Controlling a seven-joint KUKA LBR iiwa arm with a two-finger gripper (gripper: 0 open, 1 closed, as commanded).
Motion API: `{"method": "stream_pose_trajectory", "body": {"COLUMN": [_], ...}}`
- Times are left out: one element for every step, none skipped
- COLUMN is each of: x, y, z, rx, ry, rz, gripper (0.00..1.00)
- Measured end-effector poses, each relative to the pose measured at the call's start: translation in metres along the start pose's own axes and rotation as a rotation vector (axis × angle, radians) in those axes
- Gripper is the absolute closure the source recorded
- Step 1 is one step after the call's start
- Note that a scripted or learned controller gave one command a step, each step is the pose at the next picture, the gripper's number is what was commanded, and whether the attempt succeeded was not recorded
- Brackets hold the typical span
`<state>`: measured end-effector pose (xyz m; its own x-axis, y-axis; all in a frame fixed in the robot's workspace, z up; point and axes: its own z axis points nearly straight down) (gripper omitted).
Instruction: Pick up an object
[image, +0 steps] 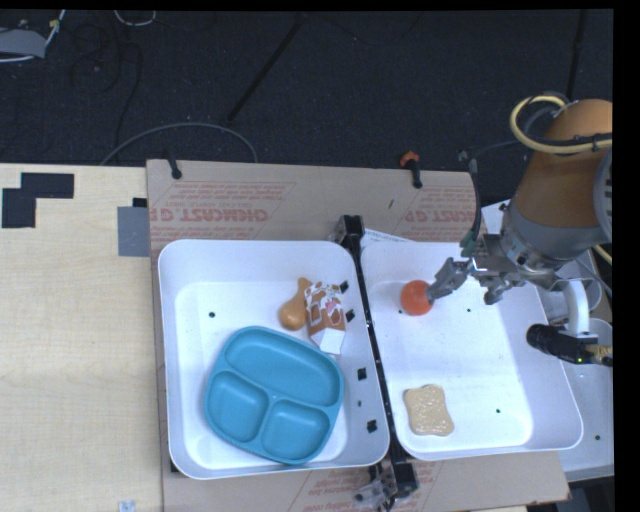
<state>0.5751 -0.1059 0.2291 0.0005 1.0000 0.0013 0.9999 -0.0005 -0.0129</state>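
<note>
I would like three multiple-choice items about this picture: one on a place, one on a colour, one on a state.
1. Where does the divided tray lie?
A. left bin
B. right bin
C. on the cardboard

2. What colour is the small ball near the pincer?
A. green
B. orange-red
C. white

3. How does the tan bread-like piece lie?
A. held by the pincer
B. on the tray
C. flat on the bin floor

Key: 1 A, the blue tray rests in the left bin. 2 B, the ball beside the pincer is orange-red. 3 C, the bread-like piece lies apart in the right bin.

arm (560, 190) from right, wrist angled left
</note>
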Motion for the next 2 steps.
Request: {"method": "stream_pose_trajectory", "body": {"x": [0.000, -0.003], "y": [0.002, 0.011], "z": [-0.006, 0.048], "rx": [-0.012, -0.005], "ry": [-0.001, 0.000], "rz": [-0.001, 0.000], "gripper": [0.00, 0.00]}}
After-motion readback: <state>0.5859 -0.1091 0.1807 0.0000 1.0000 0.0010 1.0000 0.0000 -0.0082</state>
